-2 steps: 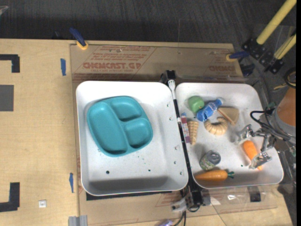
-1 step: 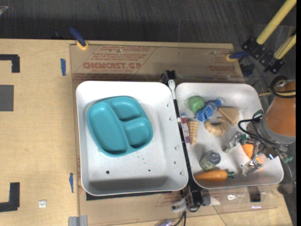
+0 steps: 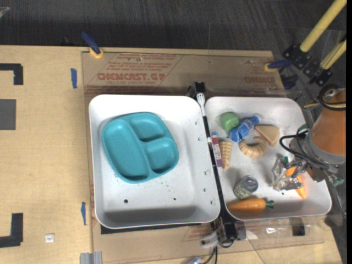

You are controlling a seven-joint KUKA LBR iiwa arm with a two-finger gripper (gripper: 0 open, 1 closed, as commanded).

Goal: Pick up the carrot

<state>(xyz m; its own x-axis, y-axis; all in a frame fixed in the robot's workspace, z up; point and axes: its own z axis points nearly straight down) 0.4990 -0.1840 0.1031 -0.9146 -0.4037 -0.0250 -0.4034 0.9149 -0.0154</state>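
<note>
- The left bin (image 3: 110, 202) is being occupied by a teal divided tray (image 3: 139, 146).
- The right bin (image 3: 286, 108) is being entered by the gripper (image 3: 287, 176), reaching in from the right; whether the jaws are spread cannot be told.
- The carrot (image 3: 250, 204) is being left lying near the front wall, apart from the gripper.

We've got one fixed camera up high, looking down at a slant over both bins (image 3: 204, 164).
</note>
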